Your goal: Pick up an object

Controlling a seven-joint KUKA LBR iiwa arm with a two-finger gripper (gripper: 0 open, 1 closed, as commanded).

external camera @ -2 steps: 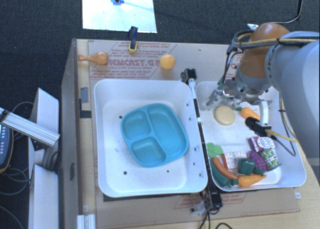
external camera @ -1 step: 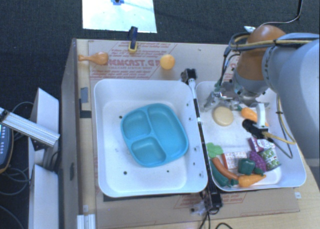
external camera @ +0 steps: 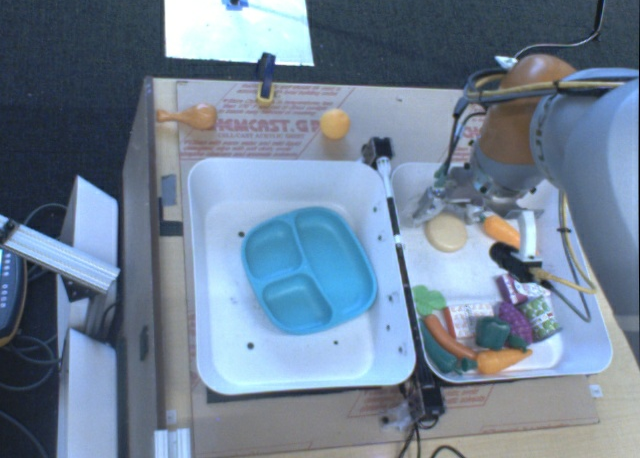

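My gripper (external camera: pixel 447 210) hangs at the back of the right bin (external camera: pixel 585 354), its fingers spread open with nothing between them. Just in front of it, almost touching, lies a pale yellow round piece (external camera: pixel 447 235). To its right rests an orange piece (external camera: pixel 500 230). Toy foods are piled at the bin's front: a green leaf (external camera: pixel 430 299), an orange carrot (external camera: pixel 446 336), another orange piece (external camera: pixel 503 358), a dark green block (external camera: pixel 492 333), purple grapes (external camera: pixel 516 319) and a small printed box (external camera: pixel 462 318).
The left bin (external camera: pixel 215 246) holds a blue divided plate (external camera: pixel 308 269). Behind the bins, on the bench, lie an orange ball (external camera: pixel 334 124) and an orange drumstick-shaped toy (external camera: pixel 190 117). The arm covers the right bin's back right corner.
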